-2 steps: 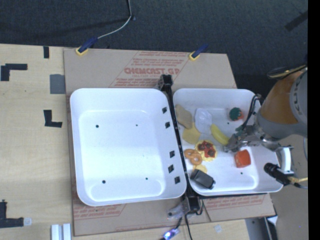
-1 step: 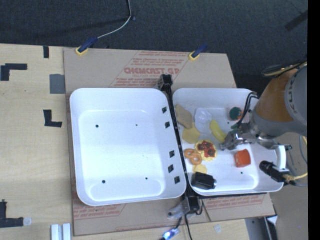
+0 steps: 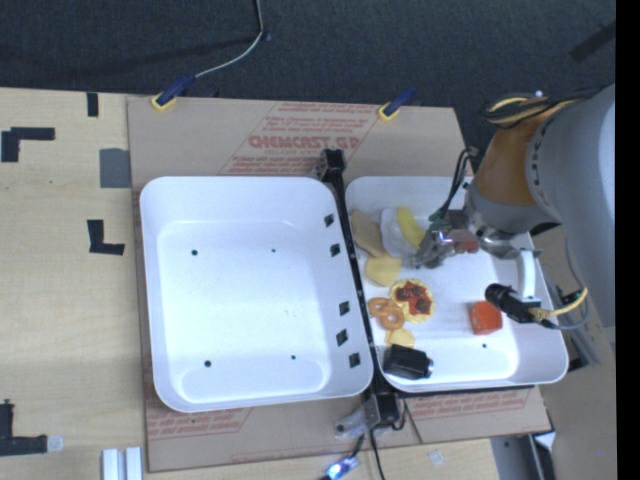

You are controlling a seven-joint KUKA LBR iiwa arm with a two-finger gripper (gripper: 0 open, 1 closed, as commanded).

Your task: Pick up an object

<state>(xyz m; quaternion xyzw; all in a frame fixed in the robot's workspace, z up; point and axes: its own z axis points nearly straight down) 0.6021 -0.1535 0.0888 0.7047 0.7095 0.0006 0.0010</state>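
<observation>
- Right of centre frame, gripper is low in the right bin, at the upper edge of the object cluster.
- Opening state: cannot tell; tip is dark and blurred.
- Just beside it: yellow piece, pale wedge.
- Below: pizza toy, pretzel, black block.
- Red block lies apart, lower right.
- Left bin fills centre frame.
</observation>
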